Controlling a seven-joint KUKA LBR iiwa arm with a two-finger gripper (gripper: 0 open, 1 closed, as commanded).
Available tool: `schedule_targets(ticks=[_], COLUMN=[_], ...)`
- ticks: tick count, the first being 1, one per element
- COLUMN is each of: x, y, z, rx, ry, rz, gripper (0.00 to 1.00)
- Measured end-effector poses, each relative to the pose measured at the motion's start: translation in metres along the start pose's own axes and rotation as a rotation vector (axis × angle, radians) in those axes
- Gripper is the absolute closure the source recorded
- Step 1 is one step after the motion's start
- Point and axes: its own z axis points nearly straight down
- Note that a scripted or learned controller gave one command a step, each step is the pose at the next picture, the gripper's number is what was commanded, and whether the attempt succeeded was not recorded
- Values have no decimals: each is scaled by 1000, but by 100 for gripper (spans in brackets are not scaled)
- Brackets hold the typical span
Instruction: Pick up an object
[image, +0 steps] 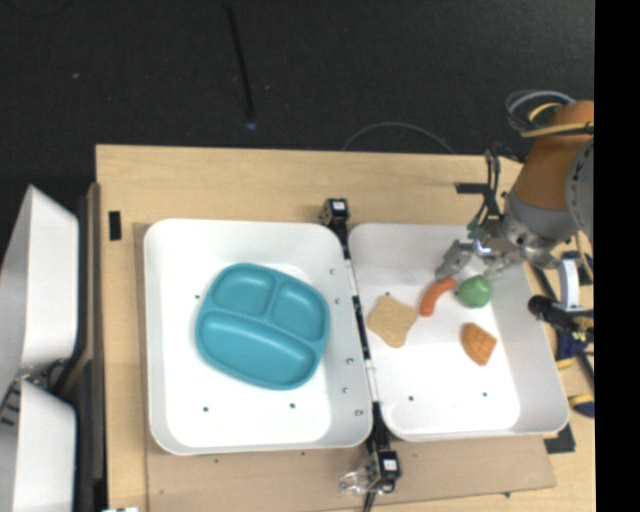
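Grey arm with orange band, reaching in from the right, hand (470, 262) low, pointing left.

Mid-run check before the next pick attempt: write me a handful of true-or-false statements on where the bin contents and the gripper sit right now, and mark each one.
1. The blue divided plate lies in the left bin. True.
2. The tan bread slice lies on the blue plate. False: it lies on the floor of the right bin, near the divider between the bins.
3. The gripper is over the right bin, close above the orange carrot and the green ball. True.
4. The orange waffle-textured piece is clamped in the gripper. False: it lies apart, nearer the front of the bin.
5. The green ball lies in the left bin. False: it is in the right bin, beside the carrot.
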Motion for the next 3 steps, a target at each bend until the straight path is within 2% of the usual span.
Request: schedule_targets(ticks=[1,2,3], x=[-1,-11,-11], y=[2,3,4], z=[-16,-66,-71], rx=[-8,-9,-5], ry=[-2,1,2], rz=[-1,1,-2], gripper=[100,100,100])
